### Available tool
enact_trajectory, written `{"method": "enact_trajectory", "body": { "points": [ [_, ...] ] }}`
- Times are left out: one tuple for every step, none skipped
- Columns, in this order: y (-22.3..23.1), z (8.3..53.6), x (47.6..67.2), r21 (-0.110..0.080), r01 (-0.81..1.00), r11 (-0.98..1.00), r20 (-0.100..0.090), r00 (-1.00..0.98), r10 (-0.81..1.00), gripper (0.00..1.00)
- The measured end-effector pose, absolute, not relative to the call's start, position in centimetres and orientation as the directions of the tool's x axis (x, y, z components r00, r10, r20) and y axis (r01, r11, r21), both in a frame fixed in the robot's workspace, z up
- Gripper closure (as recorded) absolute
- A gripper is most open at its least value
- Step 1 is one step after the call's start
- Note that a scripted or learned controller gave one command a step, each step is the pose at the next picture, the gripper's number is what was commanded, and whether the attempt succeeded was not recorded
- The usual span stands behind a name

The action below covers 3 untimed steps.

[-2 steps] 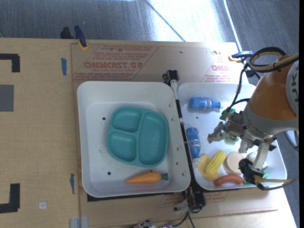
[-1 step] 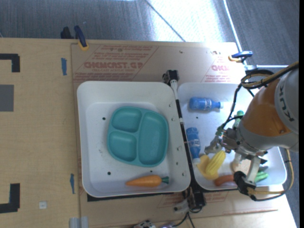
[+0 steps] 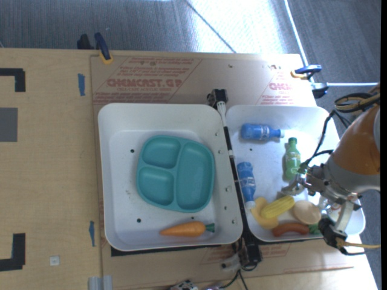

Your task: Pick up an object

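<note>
**Arm over the near right corner of the right bin**

Two white bins sit side by side on a cardboard-covered bench. The left bin [image 3: 115, 162] contains a teal divided plate [image 3: 176, 173] near its centre and a toy carrot [image 3: 184, 229] lying along its near wall, apart from the plate.

The right bin [image 3: 272, 112] contains the loose objects. A blue bottle [image 3: 260, 132] lies on its side toward the far wall. A green bottle [image 3: 291, 158] lies lengthwise near the right side. A second blue bottle [image 3: 245, 182] lies just beside the divider between the bins. At the near end, a yellow corn cob [image 3: 277, 208] rests on a yellow piece beneath it, a pale egg-shaped item [image 3: 306, 212] lies just beside the corn, and a red sausage [image 3: 290, 228] lies along the near wall, close under both.

The arm enters from the right, orange band above the wrist. The gripper [image 3: 314, 198] hangs over the bin's near right corner, next to the egg-shaped item and the lower end of the green bottle. Finger state: cannot be determined from this view, as the wrist hardware and cabling cover the tips. No object can be confirmed between them.
</note>
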<state>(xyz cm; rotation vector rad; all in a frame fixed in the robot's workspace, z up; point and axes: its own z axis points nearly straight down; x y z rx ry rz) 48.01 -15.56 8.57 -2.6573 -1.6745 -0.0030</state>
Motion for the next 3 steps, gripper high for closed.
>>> {"method": "enact_trajectory", "body": {
  "points": [
    [-19.8,8.6,54.6,-0.002,1.0,-0.003,0.009,0.003,1.0,0.0],
    [-20.0,9.6,54.7,0.005,1.0,-0.005,0.001,0.005,1.0,1.0],
    [-16.8,21.6,53.2,0.003,0.997,-0.073,-0.001,0.073,0.997,1.0]
  ]
}}
